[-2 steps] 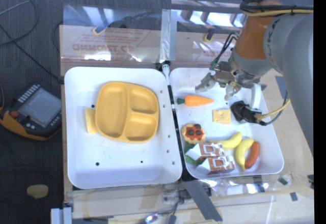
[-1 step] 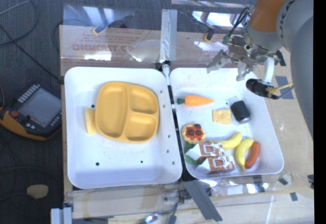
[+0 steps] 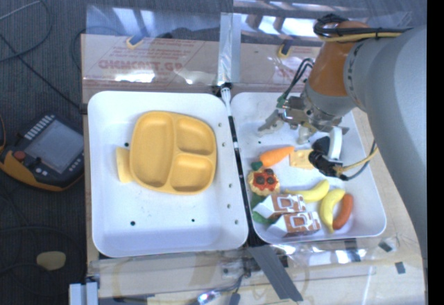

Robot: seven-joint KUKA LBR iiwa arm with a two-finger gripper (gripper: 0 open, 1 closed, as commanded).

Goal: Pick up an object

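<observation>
The gripper (image 3: 286,123) hung over the back part of the right bin (image 3: 378,224), its fingers spread open with nothing between them. It sat just behind the carrot (image 3: 277,156), with a clear gap between the fingertips and the toy, so nothing had been grasped yet. My reading is that it was poised above the pile so it could drop on whichever piece lay nearest, and the carrot was the likeliest one.

The rest is placed from the carrot. It lay flat on the bin floor, its tip toward the left bin (image 3: 104,227), which leaves its long sides free for a pinch. Touching its right end was a pale yellow slab (image 3: 300,160), maybe cheese. Just in front of the carrot sat a pizza slice (image 3: 263,181). Further front, two brown-and-white blocks (image 3: 295,213) were packed against each other near the bin's front wall, with a green piece (image 3: 263,213) at their left. To the front right of the carrot lay a banana (image 3: 316,190), and beyond it a hot dog (image 3: 336,211). The toys crowded the front half, so a grasp there risked catching a neighbour.

The arm (image 3: 333,75) reached in from behind and to the right of the carrot, with cables looped beside the wrist.

Well to the carrot's left, in the left bin, a yellow tray (image 3: 172,152) rested flat and apart from the pile.
</observation>
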